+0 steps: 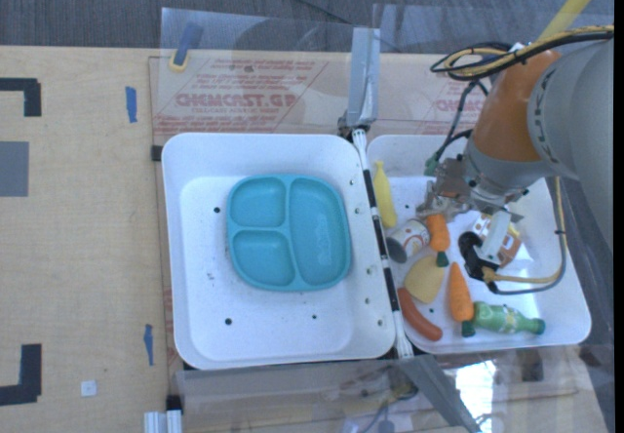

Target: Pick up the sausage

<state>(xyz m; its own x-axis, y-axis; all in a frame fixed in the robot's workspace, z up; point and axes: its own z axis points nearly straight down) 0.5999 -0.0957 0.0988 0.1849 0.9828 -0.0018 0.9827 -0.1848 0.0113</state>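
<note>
— Where's the sausage (419,316) from where you stand?

— Right at the near end of the right bin (575,314), the reddish-brown one lying slantwise along the bin's left wall, close to its near left corner. Nothing is touching it from above.

— What lies around it?

— Just to its right an orange carrot (458,293) stands almost lengthwise, and beyond that, toward the near right corner, a green bottle (507,321) lies on its side. A pale yellow potato-like piece (425,277) sits just behind the sausage, nearly touching it.

— And farther back?

— A small can (410,237) lies tipped over against the left wall, with a smaller carrot (439,231) just beside it. Behind those, a yellow corn cob or banana — I can't say which — (384,193) runs along the left wall toward the far left corner.

— The arm?

— The grey arm (575,109) with its orange band (512,114) comes in from the right over the far half of that bin. The gripper (468,212) hangs around the bin's middle, near the small carrot and well apart from the sausage. Whether it is clenched or released I cannot tell; cables and the wrist block my view.

— The other bin?

— The left bin (195,324) carries a turquoise divided plate (290,231) — three compartments — about in its middle. Beyond both bins a clear plastic sheet (253,80) lies on the wooden bench (78,255).
</note>
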